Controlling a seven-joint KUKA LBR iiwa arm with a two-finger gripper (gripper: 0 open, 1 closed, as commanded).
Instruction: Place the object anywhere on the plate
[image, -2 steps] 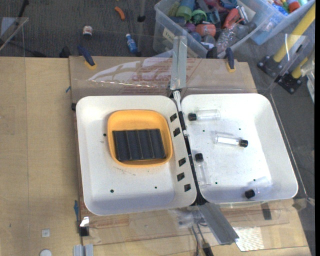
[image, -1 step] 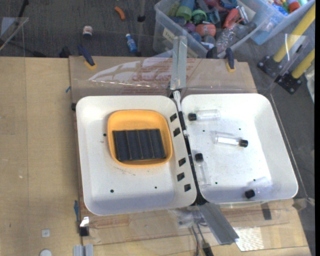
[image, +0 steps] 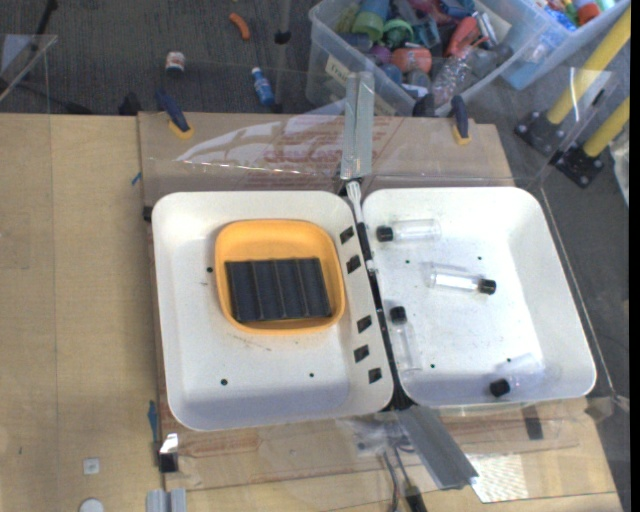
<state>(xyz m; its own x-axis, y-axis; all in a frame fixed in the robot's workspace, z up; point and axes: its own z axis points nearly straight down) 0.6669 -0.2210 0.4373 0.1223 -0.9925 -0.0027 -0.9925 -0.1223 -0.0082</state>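
Plate (image: 232, 243) was the word for the shallow orange-yellow dish, a square with rounded corners and a raised, glossy lip, which lay in the left bin (image: 190, 380), nearer its back and right side. Whether the gripper was open or shut could not be told.

On the plate rested a dark block (image: 278, 290), matte, rectangular and ribbed into parallel bars. It sat toward the front of the dish, and its front edge met the lip.

The left bin was smooth white plastic with rounded corners and a few small dark specks on its floor. Along the seam where it touched the right bin (image: 560, 300) ran a row of small black tabs (image: 362, 324).

Four slim clear tubes with black caps lay flat and well apart in the right bin. One vial (image: 410, 230) lay near the back, a second vial (image: 458, 282) near the middle, and a third vial (image: 400, 332) just beside the seam. A fourth vial (image: 512, 380) lay in the front right corner.

Behind the bins a clear sheet (image: 260, 150) lay wrinkled over the pale wooden bench (image: 70, 300), with a dull metal bar (image: 357, 120) standing at the seam. Farther back stood a clear tub (image: 335, 60) heaped with bright plastic toys.
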